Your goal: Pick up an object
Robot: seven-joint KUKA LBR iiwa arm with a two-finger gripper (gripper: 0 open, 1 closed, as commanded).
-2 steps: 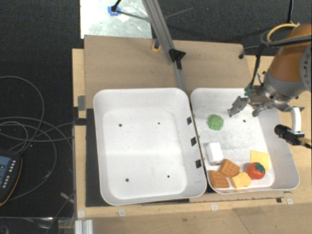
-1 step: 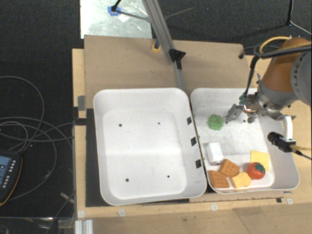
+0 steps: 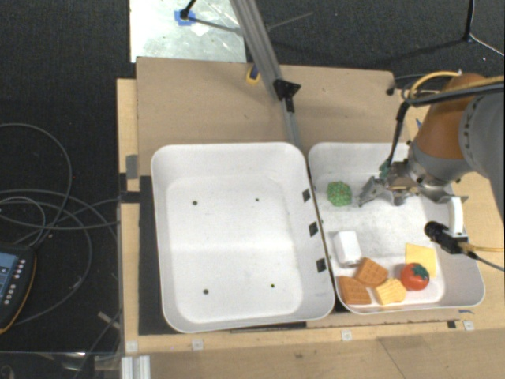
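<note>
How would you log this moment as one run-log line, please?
arm: over right bin | gripper: open, nothing held | nearest: green object | pick: not yet done

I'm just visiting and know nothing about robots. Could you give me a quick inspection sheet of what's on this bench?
Surface: wooden bench bearing a left bin and a right bin.
Job's things: in the right bin, a green ball, white block, tomato, yellow wedge and three orange-tan pieces.
Clutter: nothing seen.
Gripper: gripper open, low over the right bin, beside the green ball, holding nothing.
Cables: loose cables on the floor at left.
Surroundings: dark carpet; handheld pendant; grey pole.
</note>
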